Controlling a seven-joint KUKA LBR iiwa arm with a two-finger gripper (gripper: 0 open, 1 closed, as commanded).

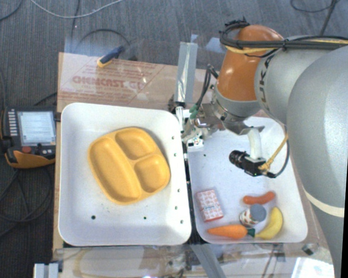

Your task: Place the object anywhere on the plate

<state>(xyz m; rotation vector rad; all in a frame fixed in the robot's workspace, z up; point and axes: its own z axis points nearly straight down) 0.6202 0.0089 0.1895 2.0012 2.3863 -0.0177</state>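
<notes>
At the far left we see one handheld control pendant with a grey screen [29, 128] resting on the floor, outside the bench. Next comes the left shallow white bin [73, 217], holding one yellow plastic plate with three compartments [130, 163], lying flat near the middle, a plain open target. Just past the bins' shared wall the gripper [189, 130] hangs at the far left corner of the right shallow white bin [296, 224]; we cannot tell how it is set, nor see anything in it. The candidate objects (five, by our count) wait clustered along the right bin's near edge: one pink patterned box [210, 204], one orange carrot [228, 231], one red sausage [258, 199], one small round grey item [253, 216], and one yellow banana [272, 224].
</notes>
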